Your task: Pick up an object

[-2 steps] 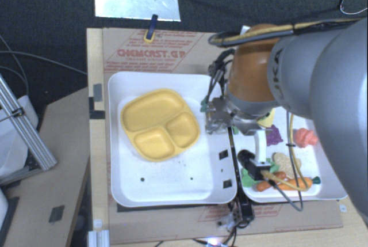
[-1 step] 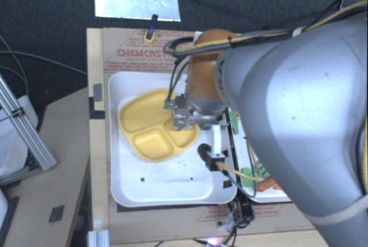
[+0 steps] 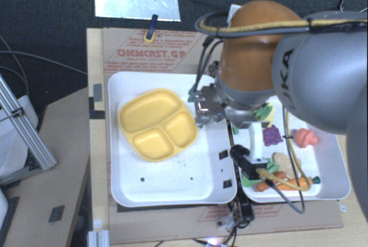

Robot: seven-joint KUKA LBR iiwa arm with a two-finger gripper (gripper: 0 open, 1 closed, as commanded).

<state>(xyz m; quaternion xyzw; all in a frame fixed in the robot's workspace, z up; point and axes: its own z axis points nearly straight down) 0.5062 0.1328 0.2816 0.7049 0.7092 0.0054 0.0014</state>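
A yellow three-compartment plate [image 3: 156, 124] lies in the left white bin [image 3: 167, 185], toward its back left. My gripper [image 3: 204, 107] hangs over the right edge of that bin, just right of the plate's rim, under the orange wrist band. The right bin [image 3: 336, 179] holds toy food: a purple grape bunch [image 3: 272, 135], a pink-red piece [image 3: 306, 137], an orange carrot [image 3: 290, 183], a speckled bread-like piece [image 3: 283, 162] and a green piece [image 3: 264, 111] partly hidden by the arm. Nothing is visibly held.
The grey arm covers the upper right of the view and the back of the right bin. A cardboard sheet [image 3: 150, 53] lies under the bins, with a small blue and yellow item [image 3: 151, 28] at its back edge.
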